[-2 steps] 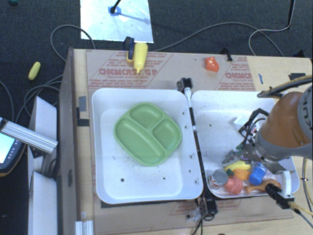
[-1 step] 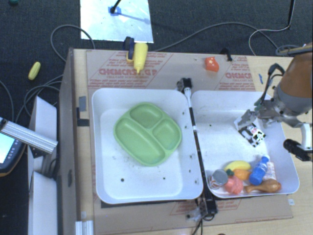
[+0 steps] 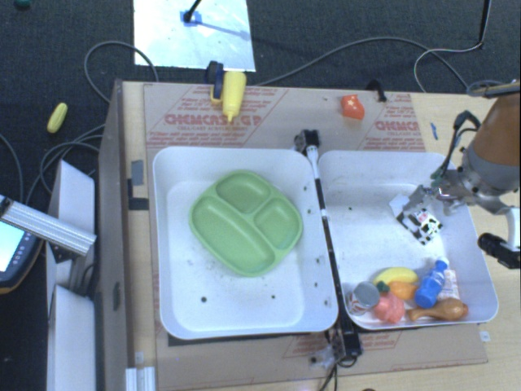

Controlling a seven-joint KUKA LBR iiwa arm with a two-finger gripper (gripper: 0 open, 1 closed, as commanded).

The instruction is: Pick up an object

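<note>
Nearest me, a yellow banana [image 3: 396,276], blue bottle [image 3: 431,283] and brown drumstick [image 3: 440,309] crowded the right bin's [image 3: 366,194] front corner. Beyond them my pincer [image 3: 417,218] hung over that bin; I couldn't tell its grip. The left bin [image 3: 183,169] carried a green tray [image 3: 246,221].

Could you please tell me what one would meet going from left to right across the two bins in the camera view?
Green divided plate in the left bin → grey round object → yellow banana → blue bottle, all in the right bin.
</note>
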